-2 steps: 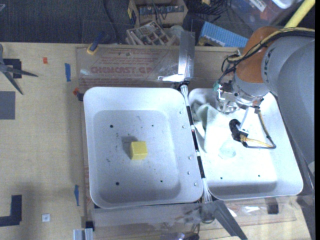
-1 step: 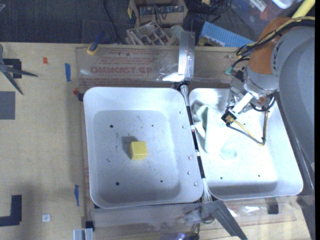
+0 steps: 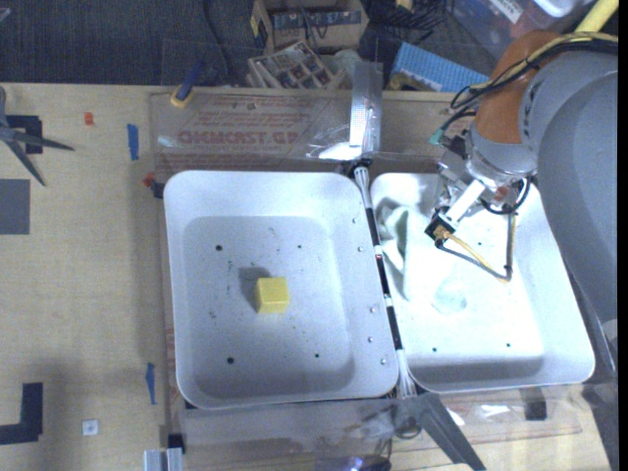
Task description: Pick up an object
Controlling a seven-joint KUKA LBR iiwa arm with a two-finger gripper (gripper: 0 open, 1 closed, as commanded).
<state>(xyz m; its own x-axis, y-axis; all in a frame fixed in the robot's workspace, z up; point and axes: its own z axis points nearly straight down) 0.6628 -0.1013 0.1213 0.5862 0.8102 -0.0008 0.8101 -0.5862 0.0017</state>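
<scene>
A small yellow block (image 3: 273,294) lies near the middle of the left bin (image 3: 196,214). In the right bin (image 3: 520,351), a pale greenish object (image 3: 396,230) rests against the left wall, and a faint translucent thing (image 3: 449,299) lies on the floor near the centre. My gripper (image 3: 469,186) hangs over the upper part of the right bin, to the right of the greenish object and well away from the yellow block. I see nothing held by it.
The grey arm with its orange band (image 3: 510,77) comes in from the upper right and covers the right bin's far corner. A metal divider (image 3: 378,263) separates the bins. Boxes and cables crowd the bench behind the bins.
</scene>
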